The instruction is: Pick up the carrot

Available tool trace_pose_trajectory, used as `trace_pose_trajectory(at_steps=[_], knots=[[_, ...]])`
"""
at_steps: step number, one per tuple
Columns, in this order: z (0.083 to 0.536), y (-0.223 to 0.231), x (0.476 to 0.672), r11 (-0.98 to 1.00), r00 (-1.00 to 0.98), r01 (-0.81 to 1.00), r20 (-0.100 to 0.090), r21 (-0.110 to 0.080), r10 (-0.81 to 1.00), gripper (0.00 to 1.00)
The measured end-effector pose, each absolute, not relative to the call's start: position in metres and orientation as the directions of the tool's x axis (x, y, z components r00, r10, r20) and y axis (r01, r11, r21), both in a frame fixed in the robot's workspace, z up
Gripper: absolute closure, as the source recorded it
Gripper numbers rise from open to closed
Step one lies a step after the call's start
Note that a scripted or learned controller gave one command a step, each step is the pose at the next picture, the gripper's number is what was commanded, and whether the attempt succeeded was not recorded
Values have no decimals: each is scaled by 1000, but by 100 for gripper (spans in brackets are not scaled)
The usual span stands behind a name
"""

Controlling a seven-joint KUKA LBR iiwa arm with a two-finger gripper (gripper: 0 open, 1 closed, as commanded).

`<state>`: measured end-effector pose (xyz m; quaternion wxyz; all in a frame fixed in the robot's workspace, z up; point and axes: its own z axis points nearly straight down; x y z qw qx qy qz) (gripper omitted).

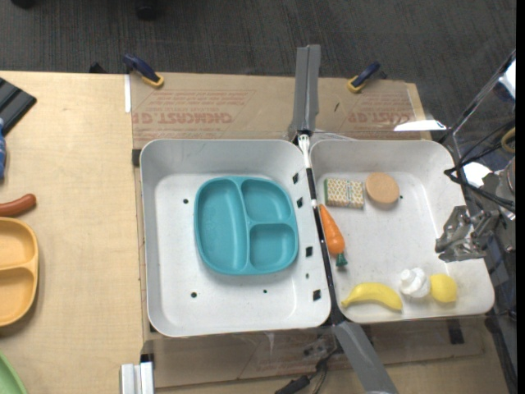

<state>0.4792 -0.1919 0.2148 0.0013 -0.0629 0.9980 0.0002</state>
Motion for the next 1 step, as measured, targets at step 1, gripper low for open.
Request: trace_pose_trajectory(at_steps=[1], knots=[[236,-222,486,988,-988,-154,-5,-2,-154,100]])
